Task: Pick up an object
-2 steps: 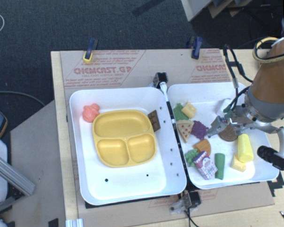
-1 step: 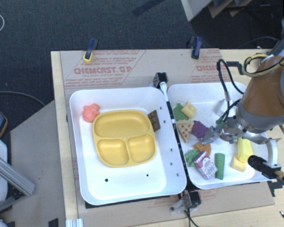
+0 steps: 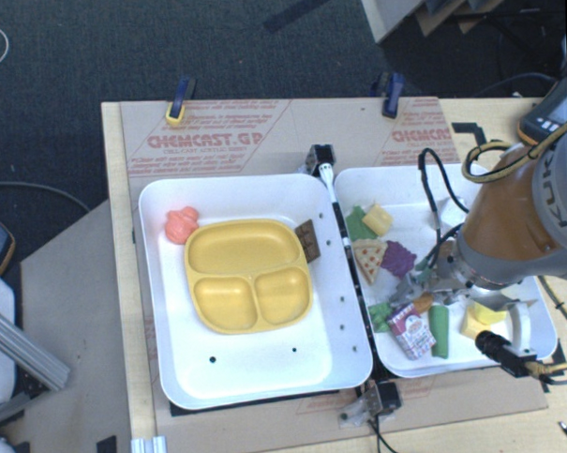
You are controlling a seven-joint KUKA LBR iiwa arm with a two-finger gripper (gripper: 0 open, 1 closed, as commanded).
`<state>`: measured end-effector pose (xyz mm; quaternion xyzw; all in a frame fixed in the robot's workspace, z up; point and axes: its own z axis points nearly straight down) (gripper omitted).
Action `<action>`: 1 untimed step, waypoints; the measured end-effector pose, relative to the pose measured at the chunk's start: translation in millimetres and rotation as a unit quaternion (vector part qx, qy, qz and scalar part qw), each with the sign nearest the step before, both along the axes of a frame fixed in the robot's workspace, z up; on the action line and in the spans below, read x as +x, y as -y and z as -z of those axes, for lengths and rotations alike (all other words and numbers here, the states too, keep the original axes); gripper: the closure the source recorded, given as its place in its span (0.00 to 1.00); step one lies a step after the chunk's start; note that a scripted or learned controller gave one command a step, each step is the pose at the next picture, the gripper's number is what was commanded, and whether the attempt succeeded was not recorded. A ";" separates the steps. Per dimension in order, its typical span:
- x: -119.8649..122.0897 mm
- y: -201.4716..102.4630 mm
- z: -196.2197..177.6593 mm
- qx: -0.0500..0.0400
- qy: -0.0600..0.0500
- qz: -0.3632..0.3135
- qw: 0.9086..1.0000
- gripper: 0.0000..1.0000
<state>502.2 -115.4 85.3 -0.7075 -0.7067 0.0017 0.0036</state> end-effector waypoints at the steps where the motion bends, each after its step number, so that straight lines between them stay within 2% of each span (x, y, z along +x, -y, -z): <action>1: -0.5 -0.3 1.1 0.000 0.002 0.000 1.000 0.00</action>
